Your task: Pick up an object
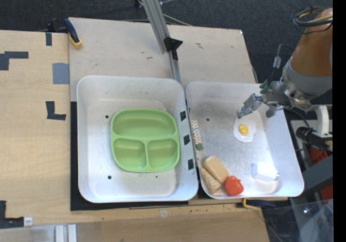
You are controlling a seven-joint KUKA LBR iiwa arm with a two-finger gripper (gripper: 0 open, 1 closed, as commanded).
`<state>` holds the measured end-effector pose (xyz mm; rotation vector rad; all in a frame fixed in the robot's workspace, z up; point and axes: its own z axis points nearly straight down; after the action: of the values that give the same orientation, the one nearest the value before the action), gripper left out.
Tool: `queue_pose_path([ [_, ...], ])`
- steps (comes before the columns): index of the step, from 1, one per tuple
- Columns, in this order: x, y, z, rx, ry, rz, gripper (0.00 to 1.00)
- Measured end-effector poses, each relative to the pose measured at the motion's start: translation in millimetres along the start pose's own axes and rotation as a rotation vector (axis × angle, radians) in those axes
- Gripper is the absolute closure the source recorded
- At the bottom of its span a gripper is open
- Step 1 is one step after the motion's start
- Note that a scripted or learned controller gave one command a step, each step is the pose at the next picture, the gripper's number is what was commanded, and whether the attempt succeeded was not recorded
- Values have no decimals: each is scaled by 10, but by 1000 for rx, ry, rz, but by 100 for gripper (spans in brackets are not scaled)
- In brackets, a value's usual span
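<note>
A toy fried egg [244, 132] lies flat in the right bin [216, 100], bread [214, 173] and tomato [233, 186] nearby.

Tool [247, 109] above fried egg [244, 132], right bin [286, 152].

No legible text, brand, no. or sign anywhere. A narrow strip [196, 133] lying along the divider btw the two bins carries dark marks, maybe print, but too small & blurred to read. Black tape shapes [52, 110] on the desk [32, 143] are plain marks, not letters.
</note>
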<state>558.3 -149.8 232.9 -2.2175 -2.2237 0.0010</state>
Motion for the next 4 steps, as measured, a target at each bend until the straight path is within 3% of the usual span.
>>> queue_pose_path([
  [1, 0, 0, -1, 0, 0, 0, 0],
  [3, -3, 2, 1078, 7, 1, 1, 0],
  [4, -10, 8, 1437, -3, -4, 2, 0],
])
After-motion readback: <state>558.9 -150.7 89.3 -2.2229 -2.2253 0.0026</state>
